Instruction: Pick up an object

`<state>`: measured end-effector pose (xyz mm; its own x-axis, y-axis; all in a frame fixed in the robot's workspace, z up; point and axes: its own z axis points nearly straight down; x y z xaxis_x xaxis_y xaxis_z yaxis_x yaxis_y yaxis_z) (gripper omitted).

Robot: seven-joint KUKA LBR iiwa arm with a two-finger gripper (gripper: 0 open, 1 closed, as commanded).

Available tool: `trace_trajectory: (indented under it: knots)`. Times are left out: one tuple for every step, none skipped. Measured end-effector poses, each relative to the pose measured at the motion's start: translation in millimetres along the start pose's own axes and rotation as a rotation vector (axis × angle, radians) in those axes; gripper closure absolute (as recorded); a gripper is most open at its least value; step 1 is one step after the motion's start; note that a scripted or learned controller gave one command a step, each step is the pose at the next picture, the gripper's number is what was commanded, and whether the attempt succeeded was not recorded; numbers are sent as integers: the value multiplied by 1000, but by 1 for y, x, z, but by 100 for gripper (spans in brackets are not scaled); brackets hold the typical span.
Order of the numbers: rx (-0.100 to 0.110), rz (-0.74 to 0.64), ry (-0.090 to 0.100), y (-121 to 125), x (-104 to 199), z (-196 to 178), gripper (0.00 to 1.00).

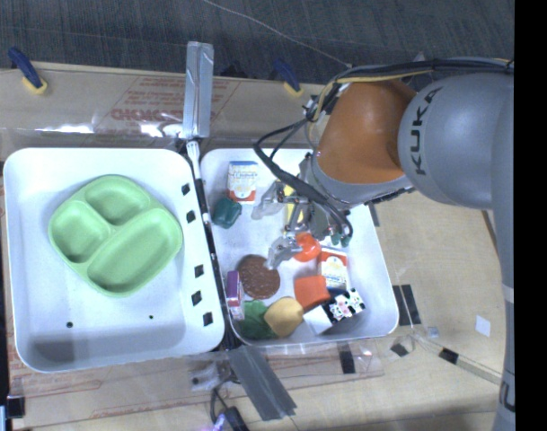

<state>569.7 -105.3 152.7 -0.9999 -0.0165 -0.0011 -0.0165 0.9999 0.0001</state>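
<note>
My gripper [273,227] hangs over the middle of the right bin [381,277], open, its two silver fingers spread apart with bare bin floor between them. A small orange item [307,247] lies right beside the lower finger [278,253]; I cannot tell whether they touch. Around it lie a white carton with a red and blue label [242,180], a dark teal piece [225,211], a round brown disc [258,277], an orange block [311,290], a yellow lump [284,316], a green piece [253,317] and a black-and-white patterned item [346,307].
The left bin [39,330] holds a green divided plate [116,233]. A purple item [233,287] lies against the right bin's left wall. A red-and-white packet [334,263] sits under the wrist. The bulky arm [453,137] covers the bin's upper right.
</note>
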Motion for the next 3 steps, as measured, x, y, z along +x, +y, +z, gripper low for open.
trace_trajectory:
  knots:
    - [-1, -26, 5, 10, 71, 44, 0]
    - [1, 202, -5, -3, -13, 57, 0]
    - [1, 180, 0, -19, 54, 60, 0]
